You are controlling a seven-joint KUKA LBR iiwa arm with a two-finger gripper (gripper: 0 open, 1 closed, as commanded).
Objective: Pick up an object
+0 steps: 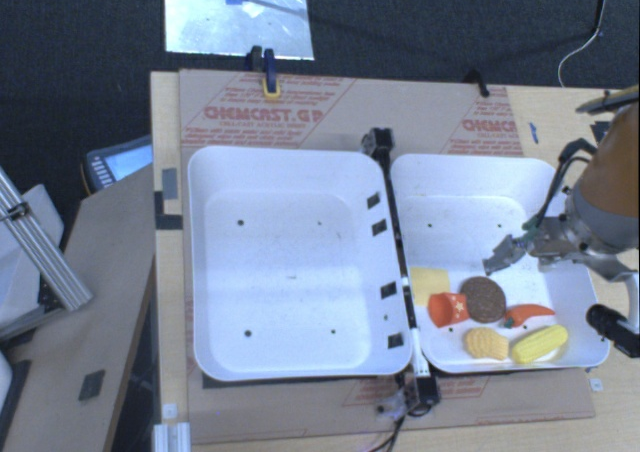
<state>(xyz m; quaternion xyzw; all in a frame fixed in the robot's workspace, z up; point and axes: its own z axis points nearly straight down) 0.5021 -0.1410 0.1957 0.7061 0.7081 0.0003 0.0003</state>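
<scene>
Six small toy foods sit bunched in the right bin's (470, 180) near corner: cheese (428, 282), tomato (447, 309), brown patty (484, 298), carrot (530, 313), a yellow nugget (486, 343) and corn (539, 343). All look light, hard and slick; the corn, lying at the edge of the bunch, seems easiest to pinch across. Whether the jaws (500, 258) are open, I cannot tell. The left bin (215, 175) shares the cardboard-covered surface (300, 110), dark carpet beyond.

Two white bins (290, 165); six toy foods (484, 299); one clamp (269, 73).
</scene>
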